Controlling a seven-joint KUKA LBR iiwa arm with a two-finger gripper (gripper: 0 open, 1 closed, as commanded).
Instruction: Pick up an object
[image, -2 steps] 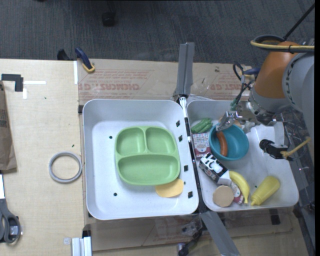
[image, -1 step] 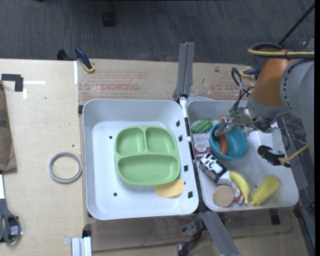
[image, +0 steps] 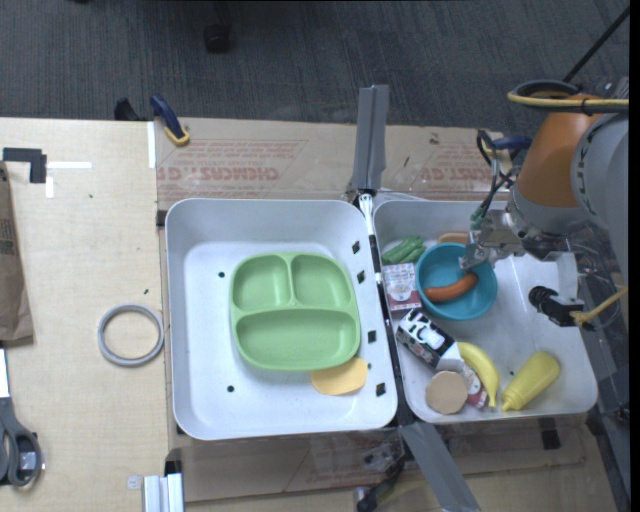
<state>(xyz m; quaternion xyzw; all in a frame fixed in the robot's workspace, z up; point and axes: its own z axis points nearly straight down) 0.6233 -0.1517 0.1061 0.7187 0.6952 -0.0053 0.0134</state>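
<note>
Mustard bottle lies nearest; pincer is poised over sausage in blue bowl, sausage just lower-left, lengthwise left-right; pincer opening cannot be told.

Bright even overhead light, soft shadows, slightly soft focus

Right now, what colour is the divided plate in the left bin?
Light green; the divided plate shows plainly in the camera view, lying in the left bin.
</note>
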